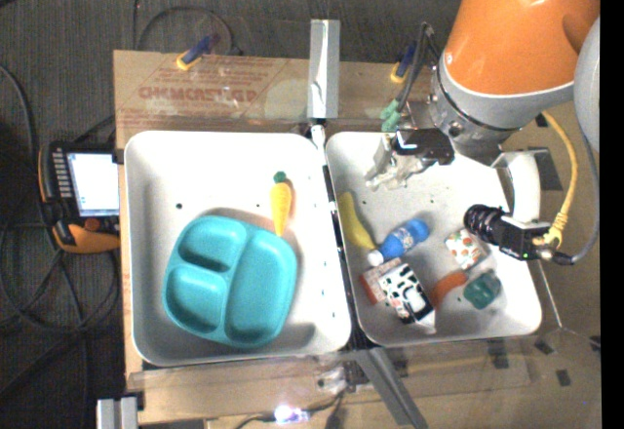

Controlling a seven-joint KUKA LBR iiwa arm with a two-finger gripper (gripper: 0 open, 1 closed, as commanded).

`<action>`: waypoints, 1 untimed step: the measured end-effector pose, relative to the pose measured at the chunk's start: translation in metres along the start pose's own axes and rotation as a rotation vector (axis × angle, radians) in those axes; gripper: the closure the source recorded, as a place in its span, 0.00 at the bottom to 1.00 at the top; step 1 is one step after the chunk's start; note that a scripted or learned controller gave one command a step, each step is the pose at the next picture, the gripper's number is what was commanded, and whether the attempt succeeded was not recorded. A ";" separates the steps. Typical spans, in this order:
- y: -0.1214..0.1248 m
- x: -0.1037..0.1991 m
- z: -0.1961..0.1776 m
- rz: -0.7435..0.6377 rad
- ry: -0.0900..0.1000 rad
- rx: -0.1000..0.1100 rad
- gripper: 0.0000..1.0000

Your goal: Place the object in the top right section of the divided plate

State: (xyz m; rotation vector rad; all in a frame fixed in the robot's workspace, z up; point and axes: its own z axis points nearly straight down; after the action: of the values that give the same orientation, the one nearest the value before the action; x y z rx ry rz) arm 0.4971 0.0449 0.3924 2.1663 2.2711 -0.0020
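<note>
The teal divided plate (231, 283) lies in the left bin (156, 164), toward its front. A toy carrot (281, 205) lies on the bin floor, touching the plate's far right rim. My gripper (390, 174) hangs over the far left part of the right bin (468, 174), fingers pointing down and slightly apart with nothing between them. A yellow banana (353, 220) lies just in front of and below the gripper, along the bin's left wall. A small blue bottle (403, 239) sits to the banana's right.
The right bin also holds a cow-patterned carton (402, 292), an orange piece (448, 287), a teal cup (482, 292) and a spotted white item (464, 247). A black fitting with a yellow cable (502, 228) overhangs its right side. A raised divider (336, 252) separates the bins.
</note>
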 end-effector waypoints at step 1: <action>0.019 0.039 -0.042 -0.413 0.001 -0.002 1.00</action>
State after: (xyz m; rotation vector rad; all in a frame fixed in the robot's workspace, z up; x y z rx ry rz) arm 0.5139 0.0851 0.4345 1.6550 2.6664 -0.0006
